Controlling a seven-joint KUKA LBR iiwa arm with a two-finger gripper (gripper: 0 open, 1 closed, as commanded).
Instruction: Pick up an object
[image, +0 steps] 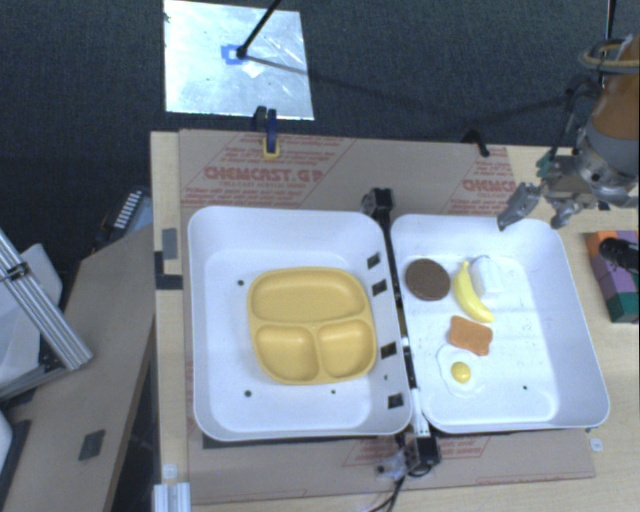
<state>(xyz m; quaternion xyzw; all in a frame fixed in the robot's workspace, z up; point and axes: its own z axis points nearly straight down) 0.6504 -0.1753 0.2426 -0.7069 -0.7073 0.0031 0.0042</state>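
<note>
The right bin (560, 300) holds a brown round patty (428, 279), a yellow banana (470, 292), a small white object (487, 275) beside the banana, an orange piece (470, 335) and a fried egg (460, 372). My gripper (540, 205) hangs open above the bin's far right corner, well away from all the food items. Nothing is between its fingers. The arm comes down from the upper right edge.
The left bin (215, 250) carries a yellow three-compartment tray (306, 324). Black clips (385, 290) join the two bins along the middle. Coloured items (618, 275) sit on the bench past the right bin. A shiny sheet (238, 60) lies at the back.
</note>
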